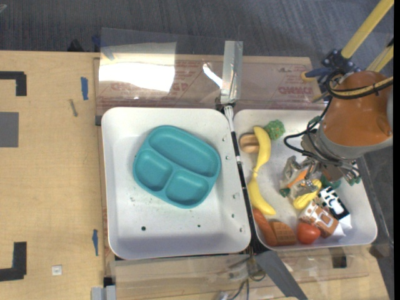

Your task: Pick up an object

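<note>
The right bin [362, 230] holds a pile of toy food: a long yellow banana [260, 167], a green broccoli piece [274, 129], a brown bun-like piece [249, 142], a red tomato [307, 232], an orange-red piece [274, 230] and a small printed carton [320, 217]. My gripper [306, 179] hangs low over the middle of this bin, under the orange wrist band, among small yellow and orange pieces [304, 199]. I cannot make out anything lifted between its fingers.
The left bin [119, 230] holds a teal divided plate [177, 165]. A clear plastic wall [187, 80] and a metal divider post [231, 67] stand behind the bins. Yellow rods [369, 24] cross the top right.
</note>
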Controlling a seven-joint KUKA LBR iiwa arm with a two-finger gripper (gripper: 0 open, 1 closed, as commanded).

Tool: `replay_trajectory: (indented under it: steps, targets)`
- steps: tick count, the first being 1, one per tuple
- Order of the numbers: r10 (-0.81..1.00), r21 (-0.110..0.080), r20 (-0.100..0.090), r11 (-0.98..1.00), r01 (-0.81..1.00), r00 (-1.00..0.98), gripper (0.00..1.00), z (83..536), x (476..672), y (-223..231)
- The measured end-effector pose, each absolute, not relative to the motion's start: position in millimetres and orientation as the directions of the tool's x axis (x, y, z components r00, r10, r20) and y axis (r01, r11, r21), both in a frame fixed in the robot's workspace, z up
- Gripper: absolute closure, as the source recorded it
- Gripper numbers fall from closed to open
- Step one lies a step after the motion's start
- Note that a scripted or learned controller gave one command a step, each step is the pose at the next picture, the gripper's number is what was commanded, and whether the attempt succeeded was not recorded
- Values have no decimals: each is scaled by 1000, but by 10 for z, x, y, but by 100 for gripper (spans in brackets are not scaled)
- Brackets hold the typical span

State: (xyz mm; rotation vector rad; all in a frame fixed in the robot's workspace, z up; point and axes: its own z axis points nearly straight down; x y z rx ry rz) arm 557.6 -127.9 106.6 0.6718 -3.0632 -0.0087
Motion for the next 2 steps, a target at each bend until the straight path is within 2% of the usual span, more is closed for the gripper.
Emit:
replay_trajectory:
  steps: [1, 2]
  targets:
    - [-465, -5, -13, 885, -465, -885, 100, 1890, 5555, -708]
    - [-409, -1, -14, 913, -409, -912, 100, 2291, 5379, 19]
